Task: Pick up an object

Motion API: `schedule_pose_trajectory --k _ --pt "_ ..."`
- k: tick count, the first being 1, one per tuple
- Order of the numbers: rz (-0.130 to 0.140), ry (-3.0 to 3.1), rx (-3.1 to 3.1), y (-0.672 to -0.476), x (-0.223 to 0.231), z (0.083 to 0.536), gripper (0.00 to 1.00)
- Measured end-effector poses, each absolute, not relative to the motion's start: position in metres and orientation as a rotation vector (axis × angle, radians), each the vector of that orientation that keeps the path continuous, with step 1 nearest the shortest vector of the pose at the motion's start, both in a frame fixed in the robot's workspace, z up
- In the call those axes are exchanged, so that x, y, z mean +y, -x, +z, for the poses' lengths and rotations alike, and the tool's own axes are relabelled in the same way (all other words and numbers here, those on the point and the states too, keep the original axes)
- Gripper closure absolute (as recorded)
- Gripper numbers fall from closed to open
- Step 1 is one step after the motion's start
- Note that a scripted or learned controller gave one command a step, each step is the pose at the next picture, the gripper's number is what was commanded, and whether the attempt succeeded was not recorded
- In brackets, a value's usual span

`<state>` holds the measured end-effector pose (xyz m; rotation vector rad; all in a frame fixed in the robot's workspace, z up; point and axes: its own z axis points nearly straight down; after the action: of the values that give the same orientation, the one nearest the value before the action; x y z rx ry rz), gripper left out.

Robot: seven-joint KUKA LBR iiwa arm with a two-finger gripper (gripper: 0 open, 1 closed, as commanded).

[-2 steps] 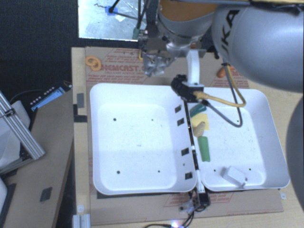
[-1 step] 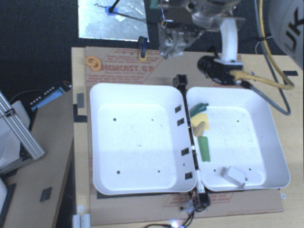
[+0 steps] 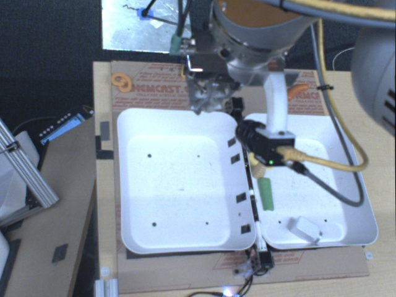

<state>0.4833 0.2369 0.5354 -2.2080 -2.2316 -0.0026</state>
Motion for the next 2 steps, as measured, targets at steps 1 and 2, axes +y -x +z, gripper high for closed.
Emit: schedule_pose_trajectory --k 1,2 --pt "0.001 2.23 -2.214 -0.487 0.15 0.521 1.0" --pt "-0.005 2.217 -2.226 -0.487 0.173 0.535 1.0"
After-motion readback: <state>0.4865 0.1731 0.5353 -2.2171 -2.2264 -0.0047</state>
